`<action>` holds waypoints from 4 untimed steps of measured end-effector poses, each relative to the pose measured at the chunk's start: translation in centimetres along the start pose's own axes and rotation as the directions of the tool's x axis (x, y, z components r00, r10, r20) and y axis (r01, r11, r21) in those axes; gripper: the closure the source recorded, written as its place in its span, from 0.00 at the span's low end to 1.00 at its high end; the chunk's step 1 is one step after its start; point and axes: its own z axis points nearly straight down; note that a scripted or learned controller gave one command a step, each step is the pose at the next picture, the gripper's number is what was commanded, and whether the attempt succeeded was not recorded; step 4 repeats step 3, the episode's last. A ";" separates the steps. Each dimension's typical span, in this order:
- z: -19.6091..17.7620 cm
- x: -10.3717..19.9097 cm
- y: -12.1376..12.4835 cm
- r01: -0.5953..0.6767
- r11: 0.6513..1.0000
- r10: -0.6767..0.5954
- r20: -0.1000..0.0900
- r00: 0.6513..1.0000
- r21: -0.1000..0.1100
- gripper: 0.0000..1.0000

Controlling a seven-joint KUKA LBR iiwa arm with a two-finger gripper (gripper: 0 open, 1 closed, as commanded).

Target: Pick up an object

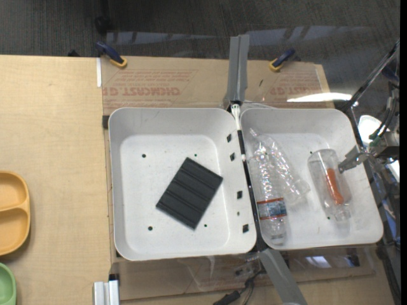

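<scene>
Pincer (348,164) at the right side of the frame, just above the right bin's (299,112) far-right wall, tip close beside the clear tube (330,184); clenched or released: cannot tell. No object seen in its grasp.

Clear tube lying in the right half of the right bin, roughly lengthwise top to bottom of the frame, with an orange piece showing inside it. Just to its left, nearly touching, a crushed clear water bottle (269,186) with a label near its lower end, stretched along the bin's left side, cap end toward the bottom of the frame.

Farther left, in the left bin (165,112), a black ribbed rectangular pad (189,192), lying flat and turned at a slant, near the middle.

Beneath both bins, a sheet of cardboard (152,84) with red print. At the far left edge of the frame, an orange-yellow divided plate (11,211) on the wooden bench (51,126).
</scene>
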 end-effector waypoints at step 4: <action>4.6 5.5 10.3 -0.089 0.996 0.089 0.001 0.996 -0.003 1.00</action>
